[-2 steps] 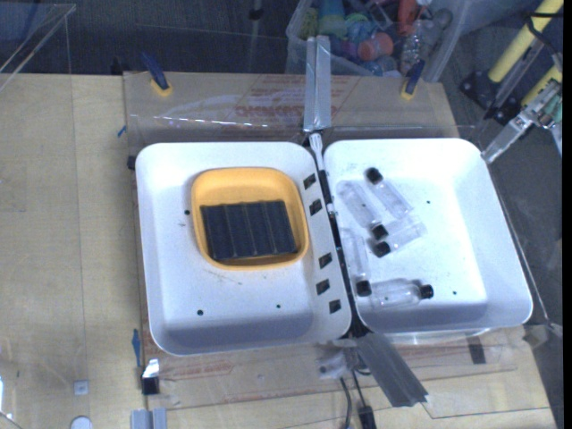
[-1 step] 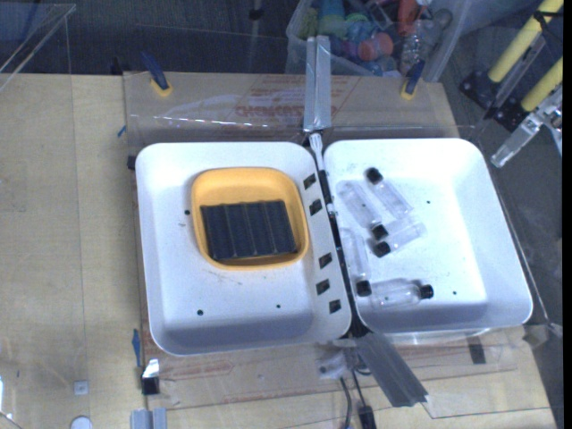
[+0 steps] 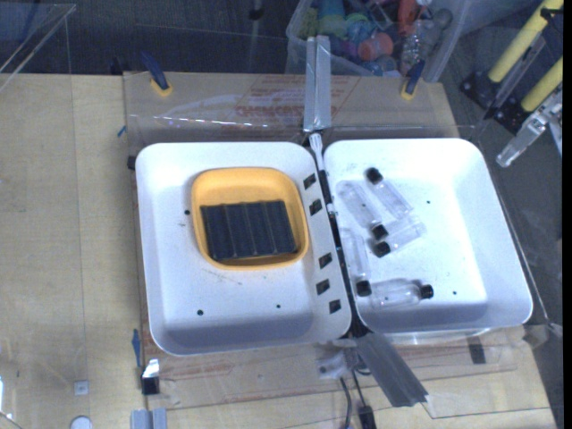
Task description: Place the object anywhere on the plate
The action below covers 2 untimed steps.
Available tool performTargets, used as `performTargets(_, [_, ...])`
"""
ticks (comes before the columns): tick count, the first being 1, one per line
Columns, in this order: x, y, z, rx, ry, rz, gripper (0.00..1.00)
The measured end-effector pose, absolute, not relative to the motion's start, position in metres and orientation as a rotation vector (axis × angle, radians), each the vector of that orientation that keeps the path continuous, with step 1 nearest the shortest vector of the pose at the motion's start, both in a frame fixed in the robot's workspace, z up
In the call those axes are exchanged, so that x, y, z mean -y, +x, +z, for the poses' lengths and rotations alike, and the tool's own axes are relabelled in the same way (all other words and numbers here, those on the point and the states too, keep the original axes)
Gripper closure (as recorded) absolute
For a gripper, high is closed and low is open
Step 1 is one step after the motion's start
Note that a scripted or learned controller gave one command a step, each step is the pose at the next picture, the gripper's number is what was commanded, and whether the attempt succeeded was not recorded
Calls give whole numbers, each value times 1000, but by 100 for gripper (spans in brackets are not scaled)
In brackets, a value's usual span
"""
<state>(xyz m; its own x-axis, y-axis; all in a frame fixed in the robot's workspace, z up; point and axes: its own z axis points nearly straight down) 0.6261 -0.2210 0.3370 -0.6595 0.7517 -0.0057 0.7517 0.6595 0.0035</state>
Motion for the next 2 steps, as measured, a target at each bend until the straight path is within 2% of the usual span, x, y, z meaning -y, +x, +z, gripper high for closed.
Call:
performTargets(1, [221, 623, 326, -2884, 1241, 1, 0])
performTargets(2, [222, 608, 317, -2893, 1219, 1, 0])
